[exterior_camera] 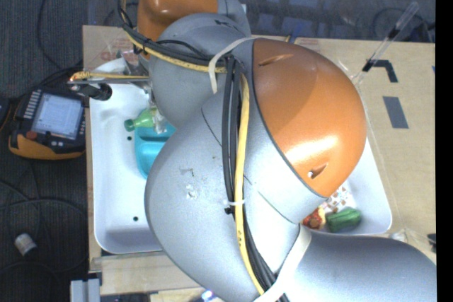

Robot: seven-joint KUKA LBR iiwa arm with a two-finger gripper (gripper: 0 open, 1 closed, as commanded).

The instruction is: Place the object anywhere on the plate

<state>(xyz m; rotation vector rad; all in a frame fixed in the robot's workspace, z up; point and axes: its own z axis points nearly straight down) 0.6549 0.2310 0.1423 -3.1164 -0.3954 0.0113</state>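
Note:
A blue plate [146, 153] lies in the left bin [113, 216], mostly covered by the arm. Just above the plate's far edge is a green object [139, 122]; its shape is partly hidden. The gripper [157, 122] comes down right next to this green object, over the plate's upper edge. The arm's grey and orange body hides most of the gripper, so whether it touches or holds the green object is unclear.
The arm's large links [283, 152] cover the middle of the bench. In the right bin [375, 212], near its front corner, lie a green pepper-like toy [344, 220] and small orange and white pieces [327, 209]. A handheld pendant [51, 122] sits on the floor at the left.

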